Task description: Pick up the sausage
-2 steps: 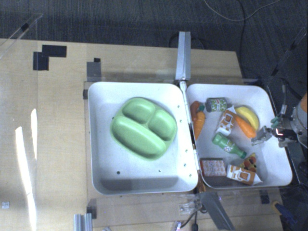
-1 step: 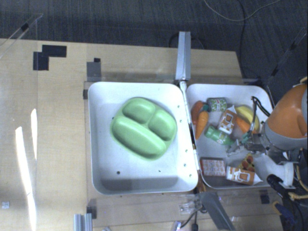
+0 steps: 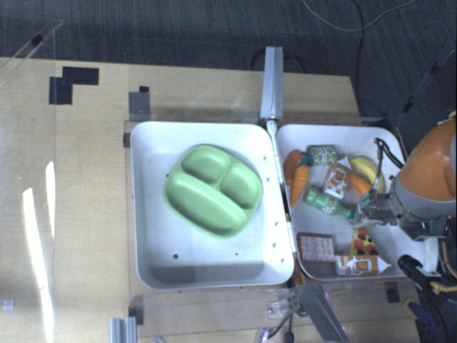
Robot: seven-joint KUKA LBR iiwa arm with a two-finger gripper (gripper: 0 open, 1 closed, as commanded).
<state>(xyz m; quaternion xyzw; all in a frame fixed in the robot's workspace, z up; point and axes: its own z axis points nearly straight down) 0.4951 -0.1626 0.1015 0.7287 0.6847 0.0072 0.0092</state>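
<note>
Claw point(image 3: 368, 211) is down in the right bin point(image 3: 385, 131), near its right side, but tbh can't tell its state, it's too small and dark under the wrist. Looks like nothing's picked yet, so imo we're at the approach/reach step. The sausage point(image 3: 290, 164), I think, is the reddish-brown thing at the bin's left wall, touching the carrot point(image 3: 300, 182). That's across the bin from the claw, w/ a green bottle point(image 3: 327, 201) and a snack packet point(image 3: 335, 179) between. Next move needs a shift left, then a drop beside the wall w/o grabbing the carrot. Left bin point(image 3: 143, 213) has the green divided plate point(image 3: 213, 189).
</note>
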